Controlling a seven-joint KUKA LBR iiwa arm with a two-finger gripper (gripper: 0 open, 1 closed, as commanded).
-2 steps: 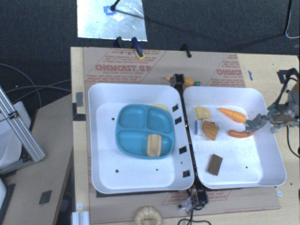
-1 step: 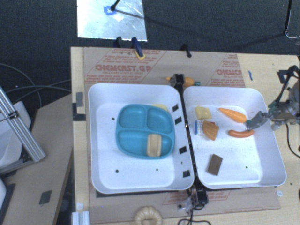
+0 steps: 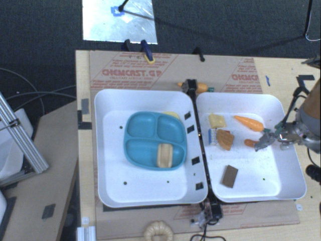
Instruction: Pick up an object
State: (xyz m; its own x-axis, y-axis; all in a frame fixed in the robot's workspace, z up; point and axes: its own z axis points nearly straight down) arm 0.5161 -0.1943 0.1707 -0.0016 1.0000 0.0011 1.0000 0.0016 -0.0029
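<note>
Food pieces lie scattered in the right bin (image 3: 288, 185): a carrot (image 3: 249, 123) at the upper middle, a pale yellow square (image 3: 217, 120) to its left, a brown wedge (image 3: 225, 139) below that, a small orange bit (image 3: 249, 143) toward the right, and a dark brown block (image 3: 229, 175) lower down. The gripper (image 3: 264, 142) sits at the right of the frame, just beside the orange bit; whether it is clenched or released cannot be told. The left bin (image 3: 113, 185) holds a blue divided plate (image 3: 145, 134) with a tan roll (image 3: 164, 155) in its lower compartment.
</note>
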